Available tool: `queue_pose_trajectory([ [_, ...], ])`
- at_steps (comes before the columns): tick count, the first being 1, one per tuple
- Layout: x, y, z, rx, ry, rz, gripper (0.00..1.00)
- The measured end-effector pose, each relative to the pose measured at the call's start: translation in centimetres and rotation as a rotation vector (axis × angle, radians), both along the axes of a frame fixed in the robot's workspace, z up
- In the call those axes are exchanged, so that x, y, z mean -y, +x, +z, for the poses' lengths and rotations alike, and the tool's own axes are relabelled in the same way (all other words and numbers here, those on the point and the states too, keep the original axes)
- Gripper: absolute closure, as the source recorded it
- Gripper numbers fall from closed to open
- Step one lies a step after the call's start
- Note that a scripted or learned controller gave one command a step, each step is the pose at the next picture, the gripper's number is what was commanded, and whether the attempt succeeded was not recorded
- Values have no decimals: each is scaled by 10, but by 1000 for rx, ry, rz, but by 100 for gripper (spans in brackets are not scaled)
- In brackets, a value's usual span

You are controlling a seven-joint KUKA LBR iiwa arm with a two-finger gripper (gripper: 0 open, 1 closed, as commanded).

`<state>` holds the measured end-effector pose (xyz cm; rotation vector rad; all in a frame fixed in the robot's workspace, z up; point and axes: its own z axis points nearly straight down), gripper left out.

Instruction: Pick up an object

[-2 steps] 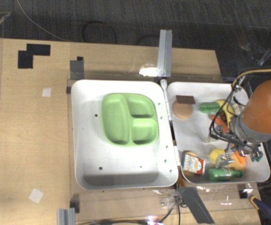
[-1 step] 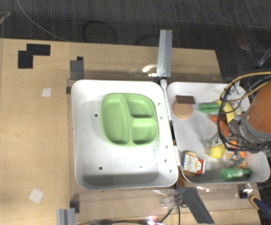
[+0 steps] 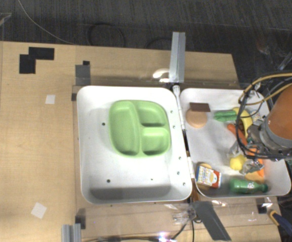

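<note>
The grey KUKA arm (image 3: 282, 135) carries a broad, rounded orange band (image 3: 288, 111) with a smooth, slightly glossy surface above its wrist. Below the band sits a darker grey metal collar. Black and yellow cables (image 3: 251, 92) loop out from the band's upper left, curve downward alongside the wrist, and bunch together in a tangle of thin dark wires.

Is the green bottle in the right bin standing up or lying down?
Lying down. The green plastic bottle rests on its side along the near wall of the right white bin, its length running left to right.
</note>
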<state>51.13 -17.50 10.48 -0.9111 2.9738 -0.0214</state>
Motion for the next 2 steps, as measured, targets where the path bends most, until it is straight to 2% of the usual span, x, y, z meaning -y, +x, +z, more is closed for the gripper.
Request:
queue_pose_trajectory([
  [1, -48, 3, 83, -19, 7, -166, 100],
  [2, -48, 5, 93, -13, 8, -166, 100],
])
